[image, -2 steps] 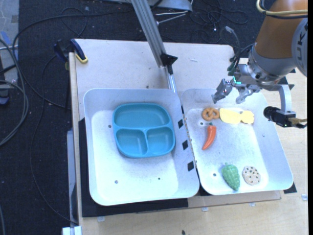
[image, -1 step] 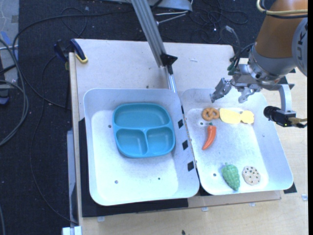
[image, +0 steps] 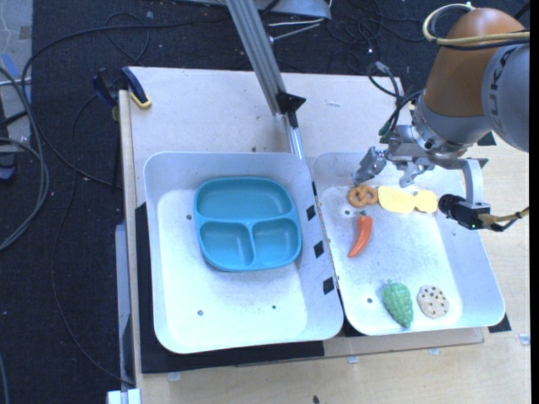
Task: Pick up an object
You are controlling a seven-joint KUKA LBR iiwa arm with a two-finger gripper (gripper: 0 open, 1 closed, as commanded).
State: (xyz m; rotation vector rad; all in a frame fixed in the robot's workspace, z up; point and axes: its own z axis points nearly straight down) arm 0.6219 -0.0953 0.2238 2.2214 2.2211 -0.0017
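- Surface (image: 210,108): pale, carrying two white bins side by side, with dark floor and cables around.
- Arm (image: 476,66): grey with orange band, reaching in from the right, wrist above the back of the right bin.
- Left bin (image: 168,310): holding one blue tray (image: 248,223) with three compartments, nothing in them.
- Right bin (image: 472,293): holding five small items, all lying flat on its floor.
- Jaws (image: 389,165): spread open, nothing between them, hovering over the bin's back edge just behind the pretzel and the yellow piece.
- Yellow piece (image: 406,199): flat, banana-like, near the back, just right of the pretzel, almost under the jaws.
- Chili (image: 360,236): orange-red, in front of the pretzel, apart from it.
- Green item (image: 398,302): leafy, bumpy, near the front edge.
- Cookie (image: 433,301): round, speckled, just right of the green item.
- Pretzel (image: 363,195): brown, touching or nearly touching the yellow piece; hard to tell which.
- Progress: early, by the look of it; nothing lifted, nothing gripped. Left to do: descend onto one item, likely pretzel or yellow piece as nearest, close, raise clear of the bin.
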